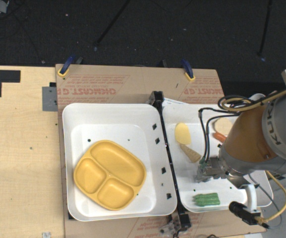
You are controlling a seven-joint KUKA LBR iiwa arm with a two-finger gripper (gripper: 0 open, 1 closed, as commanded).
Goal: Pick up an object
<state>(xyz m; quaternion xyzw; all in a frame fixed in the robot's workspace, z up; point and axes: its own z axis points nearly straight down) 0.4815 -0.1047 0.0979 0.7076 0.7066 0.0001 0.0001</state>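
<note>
In the right bin (182,192) lie a yellow ice-cream-cone toy (185,139) near the upper left and a green block (205,199) near the front edge. An orange item (219,137) peeks out beside the arm. My gripper (205,172) is lowered into the right bin, just below and right of the cone's tan tip and above the green block. The arm's orange band and wrist cover most of it. In the left bin (78,118) a yellow divided plate (109,174) lies flat.
Black cables loop above the wrist at the right bin's rear. A black divider clamp (157,100) runs between the two bins. Blue-and-yellow clamps (187,69) hold the cardboard base at the back. Wooden bench surface extends to the left.
</note>
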